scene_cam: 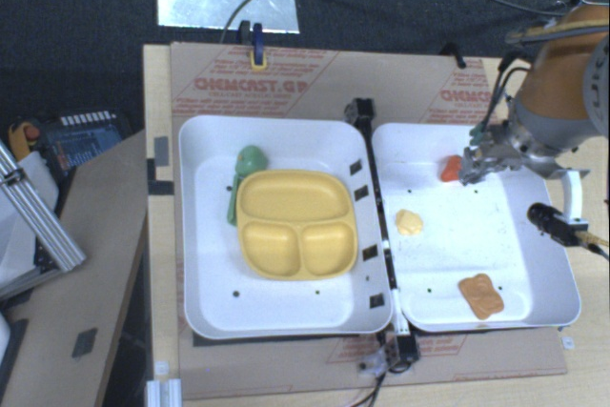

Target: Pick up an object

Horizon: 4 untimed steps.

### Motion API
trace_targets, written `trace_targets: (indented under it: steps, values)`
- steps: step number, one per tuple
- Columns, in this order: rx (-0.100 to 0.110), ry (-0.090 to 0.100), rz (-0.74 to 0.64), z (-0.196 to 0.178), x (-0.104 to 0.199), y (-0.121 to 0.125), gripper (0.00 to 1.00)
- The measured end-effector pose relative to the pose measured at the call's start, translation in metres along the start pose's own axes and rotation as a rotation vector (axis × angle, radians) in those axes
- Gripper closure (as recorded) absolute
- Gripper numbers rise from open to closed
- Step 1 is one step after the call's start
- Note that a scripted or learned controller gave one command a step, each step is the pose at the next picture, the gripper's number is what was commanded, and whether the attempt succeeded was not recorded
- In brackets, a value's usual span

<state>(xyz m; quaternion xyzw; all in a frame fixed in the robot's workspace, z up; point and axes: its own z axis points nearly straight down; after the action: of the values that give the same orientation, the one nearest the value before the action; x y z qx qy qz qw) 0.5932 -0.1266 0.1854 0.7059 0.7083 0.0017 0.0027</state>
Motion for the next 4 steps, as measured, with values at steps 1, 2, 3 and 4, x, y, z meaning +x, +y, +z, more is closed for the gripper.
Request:
trace_targets:
  steps: [1,2,3,4]
  values:
    - [0.003,0.001,0.0,-0.024,0.0,0.001,1.0]
    - [0.005,0.002,-0.004,-0.021,0.045,-0.009,1.0]
    - [0.004,0.003,-0.007,-0.021,0.101,-0.006,1.0]
    - [0.004,0.003,-0.006,-0.038,0.149,-0.013,1.0]
